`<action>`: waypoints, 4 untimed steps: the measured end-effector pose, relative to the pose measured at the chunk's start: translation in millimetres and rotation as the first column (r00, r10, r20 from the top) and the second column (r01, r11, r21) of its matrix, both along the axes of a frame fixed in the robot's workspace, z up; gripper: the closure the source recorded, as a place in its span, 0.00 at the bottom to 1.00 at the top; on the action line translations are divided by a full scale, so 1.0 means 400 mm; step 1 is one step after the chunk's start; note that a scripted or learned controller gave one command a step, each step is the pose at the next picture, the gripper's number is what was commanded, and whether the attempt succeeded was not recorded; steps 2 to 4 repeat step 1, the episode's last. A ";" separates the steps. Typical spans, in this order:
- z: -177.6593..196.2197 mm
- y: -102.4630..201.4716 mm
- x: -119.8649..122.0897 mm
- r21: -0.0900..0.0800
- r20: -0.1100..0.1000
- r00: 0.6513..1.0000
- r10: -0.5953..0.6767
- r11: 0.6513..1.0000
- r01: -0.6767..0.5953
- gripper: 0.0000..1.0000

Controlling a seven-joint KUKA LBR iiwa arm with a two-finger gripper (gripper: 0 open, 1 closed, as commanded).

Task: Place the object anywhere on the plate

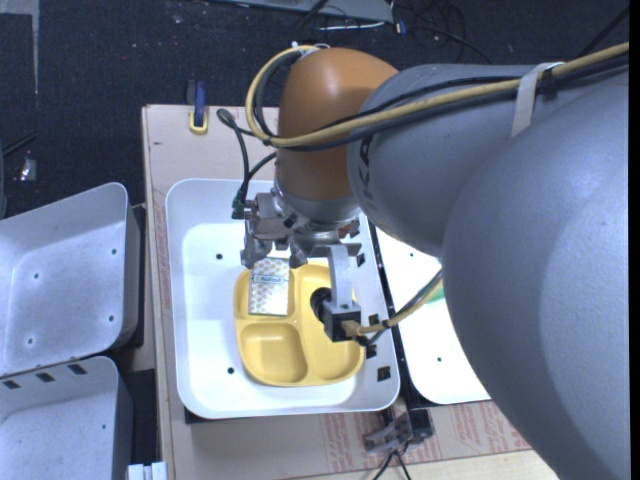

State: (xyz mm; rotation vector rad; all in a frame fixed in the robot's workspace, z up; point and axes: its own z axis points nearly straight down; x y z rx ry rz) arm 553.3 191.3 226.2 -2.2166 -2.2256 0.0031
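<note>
A yellow divided plate (300, 353) lies in the left white bin (200, 298), towards its front right. A small flat silver-white packet (268, 290) is over the plate's rear left compartment, directly beneath my gripper (272, 256). The packet's upper end reaches up to the gripper's tip; whether it rests on the plate or hangs just above it cannot be told. The orange band and the grey arm hide the rear of the plate and much of the bin behind it.
A black bracket with cables (345, 318) hangs from the wrist over the plate's right side. The right bin (440, 368) is largely covered by the arm. Two white lids (60, 268) lie off the bench to the left. A blue-and-yellow clip (199, 108) sits at the bench's far edge.
</note>
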 end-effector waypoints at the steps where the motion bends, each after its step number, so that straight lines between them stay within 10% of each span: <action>1: 0.002 -0.001 0.000 0.000 0.001 1.000 -0.001 1.000 0.001 0.00; 4: 0.002 -0.001 0.000 0.000 0.001 1.000 -0.001 1.000 0.001 0.00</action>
